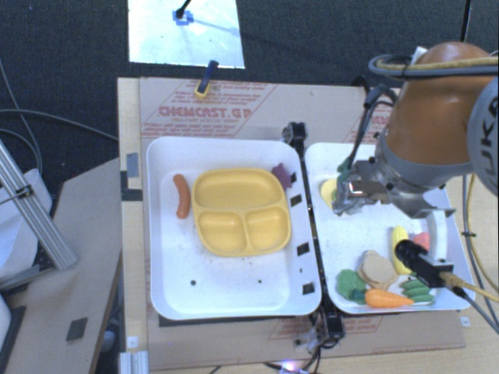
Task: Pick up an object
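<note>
Camera view: hand (348,195) low over the right bin (343,244), at its upper left, just beside a small pale yellow object (328,189). Whether the hand is spread or pressed together, cannot tell. Likely step: descent onto that yellow piece. To do it well, centre over the piece and stay off the bin wall close by. Piece looks rounded, smooth and partly hidden by the hand. Left bin (168,287) bears a yellow divided plate (238,209) and a sausage (182,195).
</note>
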Controlling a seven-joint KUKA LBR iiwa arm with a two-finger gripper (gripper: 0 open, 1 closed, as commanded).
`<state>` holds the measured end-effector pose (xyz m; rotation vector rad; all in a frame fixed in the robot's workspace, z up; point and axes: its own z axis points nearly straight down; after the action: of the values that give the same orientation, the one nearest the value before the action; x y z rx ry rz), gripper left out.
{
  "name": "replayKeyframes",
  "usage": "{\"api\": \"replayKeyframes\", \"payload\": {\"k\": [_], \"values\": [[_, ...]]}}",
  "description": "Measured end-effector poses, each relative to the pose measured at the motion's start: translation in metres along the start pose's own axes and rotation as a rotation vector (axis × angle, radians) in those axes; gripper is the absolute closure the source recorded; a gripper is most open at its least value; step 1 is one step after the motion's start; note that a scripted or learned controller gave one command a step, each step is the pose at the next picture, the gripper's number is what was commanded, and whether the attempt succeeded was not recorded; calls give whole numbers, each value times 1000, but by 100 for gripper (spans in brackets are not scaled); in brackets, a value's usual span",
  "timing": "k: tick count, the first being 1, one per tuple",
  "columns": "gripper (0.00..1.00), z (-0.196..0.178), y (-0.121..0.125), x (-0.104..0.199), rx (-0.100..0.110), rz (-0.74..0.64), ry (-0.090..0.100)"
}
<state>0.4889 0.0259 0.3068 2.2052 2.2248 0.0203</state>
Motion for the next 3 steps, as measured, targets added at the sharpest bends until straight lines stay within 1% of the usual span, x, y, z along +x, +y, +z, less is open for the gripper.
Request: {"api": "replayKeyframes", "payload": {"k": [1,2,3], "values": [[100,52,-3,40,19,1,-1],[100,58,5,-29,15,14,-5],[100,-51,0,0,2,1,0]]}}
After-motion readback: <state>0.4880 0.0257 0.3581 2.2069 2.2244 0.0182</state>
